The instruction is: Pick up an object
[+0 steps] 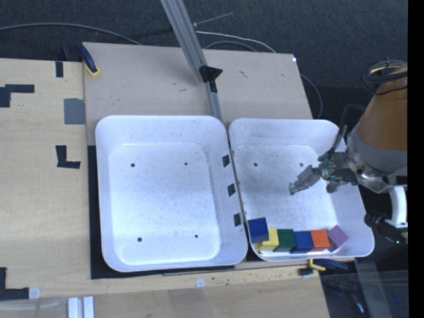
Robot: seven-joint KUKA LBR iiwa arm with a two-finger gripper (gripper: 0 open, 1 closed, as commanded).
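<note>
Where blocks (295, 238) line the rim, left-right row

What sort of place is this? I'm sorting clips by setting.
Probably a robotics lab bench: two white bins side by side on a wooden bench, a robot arm reaching in, coloured blocks, loose cables.

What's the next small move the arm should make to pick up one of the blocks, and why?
Probably shift the gripper toward the near edge of the right bin and over the orange block. The blocks sit in a row along that edge, and the gripper hangs over bare floor farther back, holding nothing.
</note>
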